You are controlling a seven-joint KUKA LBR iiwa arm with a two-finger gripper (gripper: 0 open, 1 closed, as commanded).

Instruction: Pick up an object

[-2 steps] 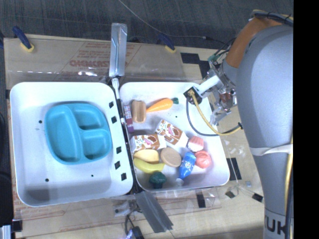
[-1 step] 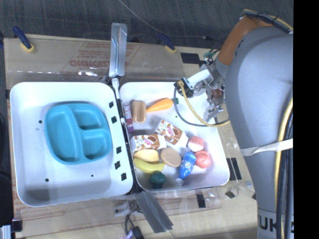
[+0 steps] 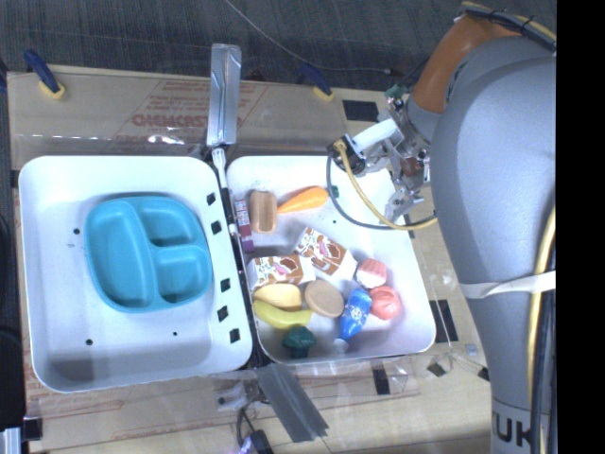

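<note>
- I count 2 white bins: left bin point(image 3: 38, 253), right bin point(image 3: 416, 320), side by side on the surface point(image 3: 142, 97).
- 1 blue divided tray point(image 3: 149, 251), in the left bin.
- 11 items in the right bin, as far as I can separate them:
- 1 carrot point(image 3: 303, 199)
- 1 bun-like piece point(image 3: 262, 211)
- 2 printed cartons point(image 3: 322, 252) point(image 3: 277, 270)
- 1 banana point(image 3: 280, 314)
- 1 pale yellow piece point(image 3: 277, 296), can't tell what
- 1 tan disc point(image 3: 324, 299)
- 1 blue bottle point(image 3: 354, 313)
- 2 pink-red round pieces point(image 3: 371, 273) point(image 3: 384, 303)
- 1 dark green lump point(image 3: 299, 341)
- 2 blue clamps point(image 3: 43, 72) point(image 3: 316, 78) on the back edge.
- 1 arm point(image 3: 501, 159), 1 tool point(image 3: 402, 173).
</note>
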